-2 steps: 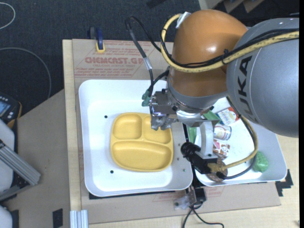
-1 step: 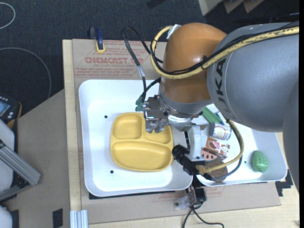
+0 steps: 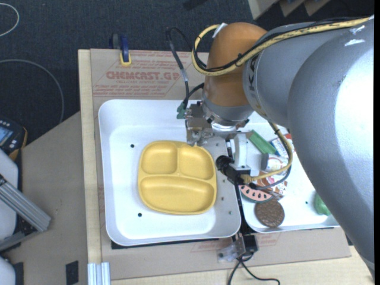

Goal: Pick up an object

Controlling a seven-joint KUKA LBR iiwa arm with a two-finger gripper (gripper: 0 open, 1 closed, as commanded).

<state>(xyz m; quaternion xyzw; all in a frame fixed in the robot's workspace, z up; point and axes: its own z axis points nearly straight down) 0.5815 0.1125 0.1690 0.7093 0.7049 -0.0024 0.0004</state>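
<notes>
Over the left bin (image 3: 113,159), the arm (image 3: 309,70) reaches in from the right, its orange band (image 3: 228,55) above the wrist. The gripper (image 3: 199,129) sits low at the upper right edge of a yellow tray (image 3: 177,177). Whether it is apart, together or clamped on anything cannot be told, since the wrist and cabling cover that spot. Contact with the tray cannot be confirmed either.

The tray is a three-compartment dish, lying flat near the middle of the left bin, upright, with two small sections at the top and one long section below.

The right bin (image 3: 297,223) lies just beside the left one and is largely covered by the arm. Visible in it are a green bar (image 3: 259,142) near the dividing edge, a brown disc (image 3: 269,213) at the near side, a striped oval piece (image 3: 260,192) just above the disc, and a green item (image 3: 321,205) at the far right, partly hidden.

Both bins rest on a cardboard sheet (image 3: 142,73) with red print. A blue and yellow clamp (image 3: 124,49) holds its far edge.
</notes>
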